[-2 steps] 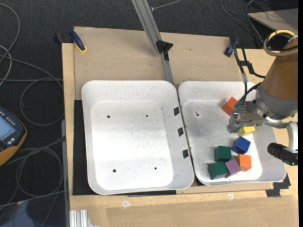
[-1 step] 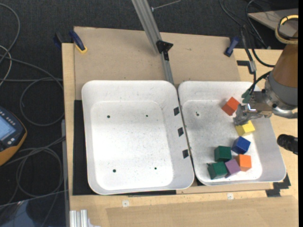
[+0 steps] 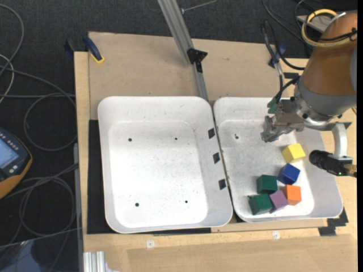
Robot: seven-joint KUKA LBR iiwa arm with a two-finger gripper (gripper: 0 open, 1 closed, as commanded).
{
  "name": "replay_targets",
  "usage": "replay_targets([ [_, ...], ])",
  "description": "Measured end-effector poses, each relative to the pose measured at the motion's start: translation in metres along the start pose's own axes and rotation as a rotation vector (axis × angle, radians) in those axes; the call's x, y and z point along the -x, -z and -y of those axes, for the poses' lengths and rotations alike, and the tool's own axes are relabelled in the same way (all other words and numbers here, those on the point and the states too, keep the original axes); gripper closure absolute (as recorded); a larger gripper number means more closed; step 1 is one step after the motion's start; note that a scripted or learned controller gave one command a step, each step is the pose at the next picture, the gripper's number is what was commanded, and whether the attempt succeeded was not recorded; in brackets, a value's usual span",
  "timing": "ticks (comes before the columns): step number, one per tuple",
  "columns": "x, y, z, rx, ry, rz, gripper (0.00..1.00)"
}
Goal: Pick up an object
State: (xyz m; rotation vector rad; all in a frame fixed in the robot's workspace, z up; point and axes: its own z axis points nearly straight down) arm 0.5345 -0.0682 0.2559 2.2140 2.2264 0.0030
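Observation:
The right bin (image 3: pixel 244 157) holds several small blocks near its front right corner: a yellow block (image 3: pixel 294 152), a blue block (image 3: pixel 290 173), an orange block (image 3: pixel 293 194), a purple block (image 3: pixel 278 199) and two green blocks (image 3: pixel 266 183) (image 3: pixel 261 203). My gripper (image 3: pixel 274 130) hangs over the upper middle of the right bin, up and to the left of the yellow block. Nothing shows between its fingers.
The left bin (image 3: pixel 156 163) lies beside the right one. A slanted metal pole (image 3: pixel 180 35) rises from the back between the bins. Clamps (image 3: pixel 93 49) sit on the wooden board's back edge, and cables run across the floor at the left.

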Motion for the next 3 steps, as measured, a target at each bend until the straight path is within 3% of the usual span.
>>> replay_targets([
  [3,-0.159,0.004,-0.067,0.0,0.001,-0.002,1.0],
])
